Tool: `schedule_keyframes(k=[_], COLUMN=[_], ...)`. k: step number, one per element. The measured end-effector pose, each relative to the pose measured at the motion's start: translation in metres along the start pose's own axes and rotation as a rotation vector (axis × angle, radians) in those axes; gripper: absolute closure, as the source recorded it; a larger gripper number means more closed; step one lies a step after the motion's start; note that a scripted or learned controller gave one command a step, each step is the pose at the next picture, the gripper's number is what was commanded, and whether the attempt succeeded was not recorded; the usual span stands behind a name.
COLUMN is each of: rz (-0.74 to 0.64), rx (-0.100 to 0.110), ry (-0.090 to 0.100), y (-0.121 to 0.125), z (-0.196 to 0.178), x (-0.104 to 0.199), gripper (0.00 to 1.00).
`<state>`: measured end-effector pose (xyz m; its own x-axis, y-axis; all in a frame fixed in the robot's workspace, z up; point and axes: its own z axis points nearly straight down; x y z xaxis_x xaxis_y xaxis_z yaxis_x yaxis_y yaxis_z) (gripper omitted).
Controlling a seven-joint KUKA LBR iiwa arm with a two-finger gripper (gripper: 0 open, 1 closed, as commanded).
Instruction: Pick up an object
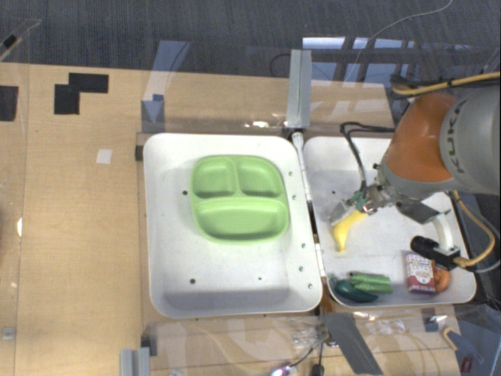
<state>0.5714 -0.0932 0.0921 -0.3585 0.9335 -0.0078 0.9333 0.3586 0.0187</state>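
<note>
While your gripper [362, 204] hovers at the banana's [348, 227] upper end in the right bin [329, 167], likely lining up a grasp, can't tell its state.

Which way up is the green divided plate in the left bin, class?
Right way up. The green divided plate lies flat on the left bin's floor with its three compartments facing up, nothing in them.

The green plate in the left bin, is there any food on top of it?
No. The green plate has three sections, and all look bare. It lies flat in the left bin. Whatever is under the plate is covered, so that cannot be seen.
</note>
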Motion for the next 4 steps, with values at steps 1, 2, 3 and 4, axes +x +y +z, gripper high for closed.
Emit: schedule_keyframes(k=[1, 2, 3, 4], rz=[-0.128, -0.128, -0.128, -0.182], rx=[-0.003, -0.006, -0.006, -0.006], ry=[-0.002, 0.002, 0.002, -0.005], y=[-0.028, -0.026, -0.026, -0.069], z=[-0.001, -0.013, -0.013, -0.003], x=[0.004, 0.005, 0.005, 0.026], gripper=[0.0, 1.0, 0.0, 0.0])
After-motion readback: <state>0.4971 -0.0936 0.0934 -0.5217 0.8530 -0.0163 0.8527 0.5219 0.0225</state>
